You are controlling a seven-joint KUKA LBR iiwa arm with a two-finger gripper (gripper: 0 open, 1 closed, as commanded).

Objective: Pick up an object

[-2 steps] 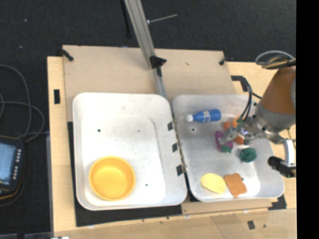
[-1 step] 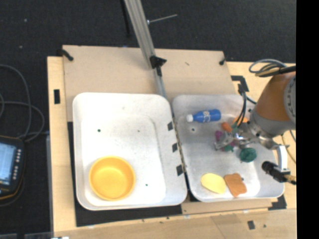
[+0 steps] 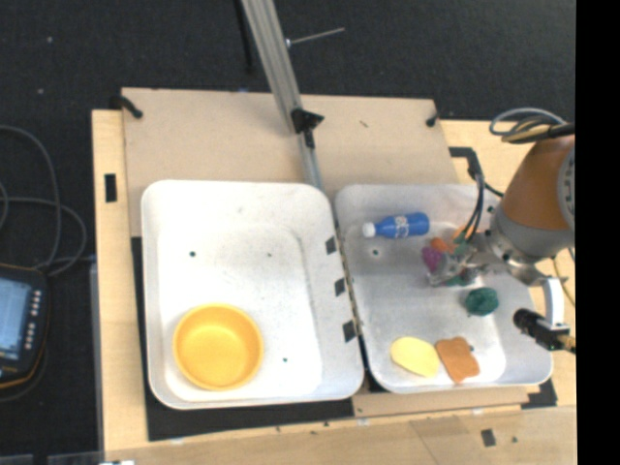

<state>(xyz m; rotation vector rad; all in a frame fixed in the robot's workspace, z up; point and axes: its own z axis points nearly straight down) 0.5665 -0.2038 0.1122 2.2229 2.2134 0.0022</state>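
My gripper [image 3: 451,271] hangs low over the middle of the right bin [image 3: 387,289], below the arm's orange band [image 3: 542,187]. Right at its fingers lie a purple object [image 3: 432,257] and a small orange piece [image 3: 442,245]; whether either is between the fingers cannot be made out. A dark green lump [image 3: 480,301] lies just to the lower right of the gripper. A blue bottle with a white cap [image 3: 397,226] lies on its side at the bin's far end. Near the front edge sit a pale yellow piece [image 3: 416,356] and an orange-brown piece [image 3: 457,358].
The left bin [image 3: 232,240] holds a yellow bowl [image 3: 218,346] in its near left corner. A slanted metal pole [image 3: 281,71] rises from behind the gap between the bins. A black cable and a handheld pendant [image 3: 19,327] lie off the bench at left.
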